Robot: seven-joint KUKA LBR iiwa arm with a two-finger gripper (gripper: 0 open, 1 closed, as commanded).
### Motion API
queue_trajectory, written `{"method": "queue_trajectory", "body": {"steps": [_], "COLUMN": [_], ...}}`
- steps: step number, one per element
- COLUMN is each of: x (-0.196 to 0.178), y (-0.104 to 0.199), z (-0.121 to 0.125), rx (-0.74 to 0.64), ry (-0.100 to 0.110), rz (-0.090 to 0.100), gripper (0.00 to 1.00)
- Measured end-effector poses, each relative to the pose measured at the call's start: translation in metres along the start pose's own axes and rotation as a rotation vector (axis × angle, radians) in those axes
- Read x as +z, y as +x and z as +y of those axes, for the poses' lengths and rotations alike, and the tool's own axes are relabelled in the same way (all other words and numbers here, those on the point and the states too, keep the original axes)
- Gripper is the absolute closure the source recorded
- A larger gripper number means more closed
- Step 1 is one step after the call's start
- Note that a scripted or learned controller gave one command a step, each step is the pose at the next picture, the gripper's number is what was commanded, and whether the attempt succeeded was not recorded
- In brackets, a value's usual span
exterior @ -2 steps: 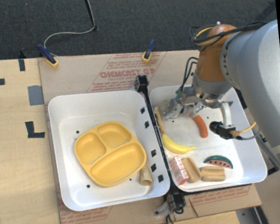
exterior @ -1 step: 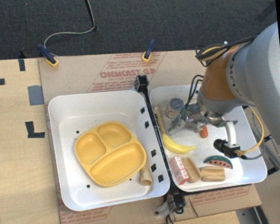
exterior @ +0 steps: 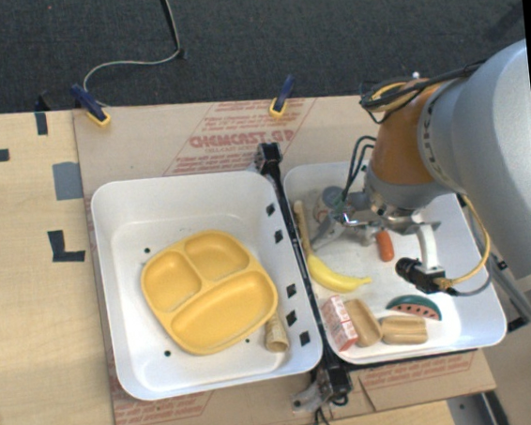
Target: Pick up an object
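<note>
You see 2 shallow white bins side by side on the bench (exterior: 30, 307). The left bin (exterior: 121, 269) holds a yellow divided plate (exterior: 210, 290) with 3 compartments, lying flat near its middle, and a small tan cork-like piece (exterior: 275, 334) just beside the plate's near right corner.

The right bin (exterior: 475, 322) carries the loose items. A banana (exterior: 336, 277) lies near its left wall. Along the near edge, from left to right, sit a pinkish wrapped block (exterior: 337, 323), a brown bread-like roll (exterior: 365, 322) touching it, a second tan roll (exterior: 404, 331), and a watermelon slice (exterior: 415, 308) just behind that roll. A small orange carrot-like piece (exterior: 384, 245) stands close under the wrist.

The arm (exterior: 485, 146) reaches in from the right, its orange band above the far half of the right bin. The tool (exterior: 335, 223) points left, low over the bin floor, far of the banana. You cannot tell how wide it stands, and nothing is visibly held in it.
</note>
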State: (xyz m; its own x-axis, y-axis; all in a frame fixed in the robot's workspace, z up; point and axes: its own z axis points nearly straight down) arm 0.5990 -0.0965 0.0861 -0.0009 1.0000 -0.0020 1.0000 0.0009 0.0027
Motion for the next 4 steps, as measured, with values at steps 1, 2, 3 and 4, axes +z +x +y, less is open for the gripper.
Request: {"method": "queue_trajectory", "body": {"steps": [1, 2, 3, 4], "x": [-0.0097, -0.0096, -0.0187, -0.0186], "y": [0.0000, 0.0001, 0.0009, 0.0009], "z": [0.0001, 0.0001, -0.0001, -0.0001], "rx": [0.000, 0.000, -0.001, -0.001], "ry": [0.000, 0.000, 0.001, 0.001], "rz": [0.000, 0.000, 0.002, 0.002], "gripper": [1.00, 0.00, 1.00, 0.00]}}
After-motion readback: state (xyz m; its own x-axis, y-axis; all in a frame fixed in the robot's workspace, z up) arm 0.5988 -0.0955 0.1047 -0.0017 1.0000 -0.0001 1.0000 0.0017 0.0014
